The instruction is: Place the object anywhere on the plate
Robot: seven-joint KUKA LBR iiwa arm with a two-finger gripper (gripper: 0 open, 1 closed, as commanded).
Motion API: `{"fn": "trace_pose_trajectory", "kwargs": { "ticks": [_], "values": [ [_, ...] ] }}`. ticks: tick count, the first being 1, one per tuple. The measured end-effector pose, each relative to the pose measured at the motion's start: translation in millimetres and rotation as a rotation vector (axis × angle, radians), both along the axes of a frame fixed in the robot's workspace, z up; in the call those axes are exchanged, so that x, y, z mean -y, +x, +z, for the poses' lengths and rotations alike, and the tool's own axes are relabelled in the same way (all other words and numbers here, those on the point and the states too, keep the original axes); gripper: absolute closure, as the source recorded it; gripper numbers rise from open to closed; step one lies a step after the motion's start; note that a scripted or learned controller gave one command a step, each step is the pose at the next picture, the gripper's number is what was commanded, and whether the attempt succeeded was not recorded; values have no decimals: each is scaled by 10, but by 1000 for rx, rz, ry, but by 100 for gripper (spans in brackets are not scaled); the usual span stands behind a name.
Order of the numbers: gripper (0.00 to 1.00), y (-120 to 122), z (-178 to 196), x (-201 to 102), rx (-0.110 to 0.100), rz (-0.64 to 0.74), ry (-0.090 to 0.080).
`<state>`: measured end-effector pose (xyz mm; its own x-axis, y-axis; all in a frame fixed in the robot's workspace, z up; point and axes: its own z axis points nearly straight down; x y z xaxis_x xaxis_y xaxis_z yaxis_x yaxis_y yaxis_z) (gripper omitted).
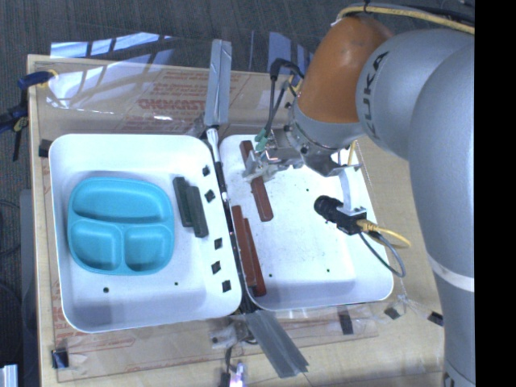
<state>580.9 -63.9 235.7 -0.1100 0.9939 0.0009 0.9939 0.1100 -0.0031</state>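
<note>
A blue plate [121,224] with three compartments lies in the left half of the left bin [81,305]. A short brown bar [263,201] lies slanted in the right bin [322,285], near its far left corner. My gripper [258,164] hangs right over the bar's far end, and the wrist hides where they meet. A longer brown bar [249,252] rests along the right bin's left wall. A dark grey bar [190,206] lies in the left bin, just right of the plate.
The arm's orange band [347,67] and grey body [435,135] cover the right bin's far right side. A black cylinder [332,210] on a yellow cable [385,234] hangs over the bin's middle. Small black blocks [216,248] line the wall between the bins.
</note>
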Motion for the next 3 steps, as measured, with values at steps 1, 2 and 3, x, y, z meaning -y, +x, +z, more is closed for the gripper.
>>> {"fn": "trace_pose_trajectory", "kwargs": {
  "ticks": [1, 2, 3],
  "values": [
    [100, 44, -458, -678, -4, -124, -1],
    [100, -125, -348, -1411, -3, -54, -1],
    [100, 127, -692, -1749, 0, 116, -1]
  ]
}}
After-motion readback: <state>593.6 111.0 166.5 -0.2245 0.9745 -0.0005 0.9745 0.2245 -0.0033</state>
